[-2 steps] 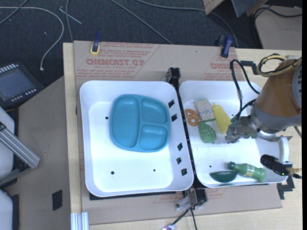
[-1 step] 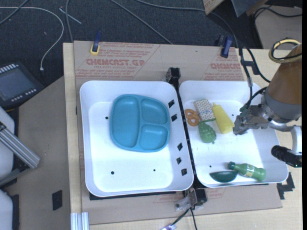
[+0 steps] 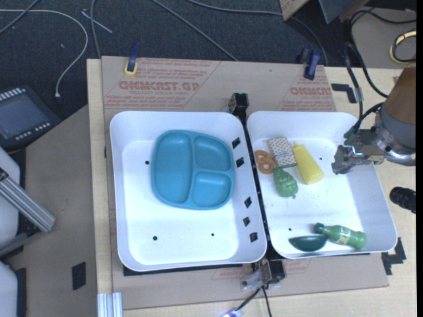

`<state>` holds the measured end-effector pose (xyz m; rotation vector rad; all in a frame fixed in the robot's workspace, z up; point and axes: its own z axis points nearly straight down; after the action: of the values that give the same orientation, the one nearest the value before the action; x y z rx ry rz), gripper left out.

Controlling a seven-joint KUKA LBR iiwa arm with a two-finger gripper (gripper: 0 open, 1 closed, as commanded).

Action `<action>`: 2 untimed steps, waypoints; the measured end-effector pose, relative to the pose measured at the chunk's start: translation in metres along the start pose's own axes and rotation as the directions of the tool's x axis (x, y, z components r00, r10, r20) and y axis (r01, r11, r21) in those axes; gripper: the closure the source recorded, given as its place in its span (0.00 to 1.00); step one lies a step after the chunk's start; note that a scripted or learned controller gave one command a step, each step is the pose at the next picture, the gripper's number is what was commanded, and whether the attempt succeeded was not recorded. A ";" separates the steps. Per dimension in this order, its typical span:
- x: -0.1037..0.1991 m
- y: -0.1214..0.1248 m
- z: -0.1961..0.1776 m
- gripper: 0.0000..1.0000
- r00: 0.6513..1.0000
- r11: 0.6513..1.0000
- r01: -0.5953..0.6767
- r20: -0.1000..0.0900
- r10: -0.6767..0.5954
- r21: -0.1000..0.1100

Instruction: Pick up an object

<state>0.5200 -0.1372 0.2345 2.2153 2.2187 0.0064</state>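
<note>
Nearest to you, a green bottle (image 3: 342, 235) lies beside a dark green bowl-like piece (image 3: 308, 243) in the right bin (image 3: 370, 197). Further back you see a yellow bottle (image 3: 307, 163), a pretzel (image 3: 264, 161), a patterned packet (image 3: 281, 151) and a green vegetable (image 3: 285, 183). The gripper (image 3: 345, 160) hangs over the bin's right part holding nothing, its fingers narrow. The left bin (image 3: 132, 197) holds a blue divided plate (image 3: 193, 170).

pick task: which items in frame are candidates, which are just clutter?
Candidates, right bin: yellow bottle, pretzel, patterned packet, green pepper, green bottle, dark green piece; gripper nearby.

Clutter: blue divided plate, left bin; cables; clamps.
</note>
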 end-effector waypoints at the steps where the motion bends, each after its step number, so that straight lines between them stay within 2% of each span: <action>1: 0.049 -0.010 0.007 1.00 1.000 1.000 0.003 -0.005 -0.003 0.010; 2: 0.103 -0.018 -0.001 1.00 1.000 1.000 0.005 -0.005 -0.005 0.009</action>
<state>0.5014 -0.0343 0.2352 2.2167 2.2319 0.0017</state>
